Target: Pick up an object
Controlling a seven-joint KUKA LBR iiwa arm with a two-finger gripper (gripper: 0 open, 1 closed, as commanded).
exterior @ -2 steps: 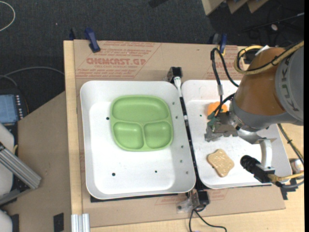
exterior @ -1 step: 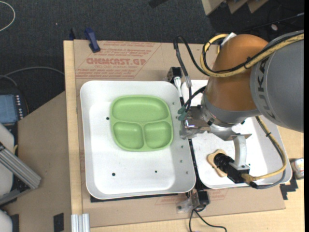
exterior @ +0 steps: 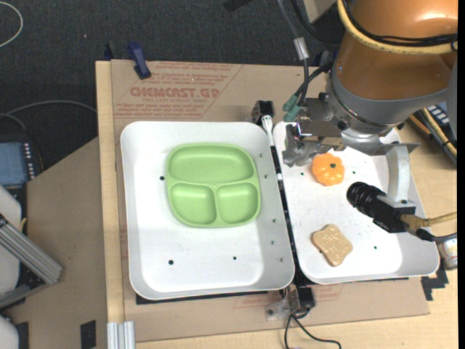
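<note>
The orange pumpkin toy (exterior: 328, 170) lies near the far edge of the right bin (exterior: 407, 264), and the tan biscuit (exterior: 333, 244) lies nearer its near edge. They are well apart, which probably leaves room to grasp either from above. The arm (exterior: 392, 42) leans over the bin's far left corner, with the tool (exterior: 299, 151) low just beside the pumpkin. Whether the tool is released or clenched cannot be told.

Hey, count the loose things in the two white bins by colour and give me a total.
Green: 1, divided plate, left bin
Orange: 1, small pumpkin, right bin
Tan: 1, biscuit-shaped piece, right bin
Total: 3
</note>
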